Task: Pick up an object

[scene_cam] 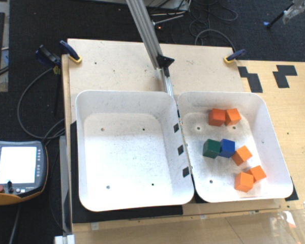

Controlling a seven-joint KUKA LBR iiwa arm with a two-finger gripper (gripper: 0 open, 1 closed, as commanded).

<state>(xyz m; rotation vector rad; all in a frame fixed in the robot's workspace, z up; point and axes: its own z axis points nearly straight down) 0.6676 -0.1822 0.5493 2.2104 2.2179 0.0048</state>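
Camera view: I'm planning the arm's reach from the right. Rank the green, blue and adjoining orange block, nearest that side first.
1. orange block, right end of the row.
2. blue block, middle.
3. green block, left end, toward the other bin.

A pale wooden bench point(117, 67) is seen on a dark floor, with a blue and yellow clamp point(70, 52) at its far left corner and another clamp point(234, 56) at the far right. A slanted metal pole point(145, 27) is fixed at the far middle. A teach pendant point(16, 171) with a lit screen is laid left of the bench, cables point(35, 93) trailing nearby.
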